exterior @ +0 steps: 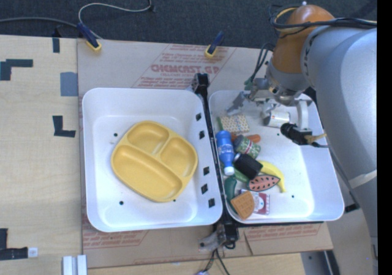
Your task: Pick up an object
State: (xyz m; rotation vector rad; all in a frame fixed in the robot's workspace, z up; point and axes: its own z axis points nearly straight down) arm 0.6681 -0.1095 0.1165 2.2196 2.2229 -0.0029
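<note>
Over the right white bin's (pixel 306 197) far end hangs the grey two-finger gripper (pixel 254 101), its spread impossible to tell. Candidate objects crowd that bin's left wall: blue bottle (pixel 223 147), waffle-patterned square (pixel 235 124), yellow banana (pixel 274 174), so it is likely positioned for them.

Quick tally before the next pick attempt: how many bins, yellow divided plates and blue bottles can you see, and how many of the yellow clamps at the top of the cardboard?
White bins: 2, left bin and right bin
Yellow divided plate: 1, in the left bin
Blue bottle: 1, in the right bin
Yellow clamps: 2, left clamp and right clamp
Total: 6
</note>
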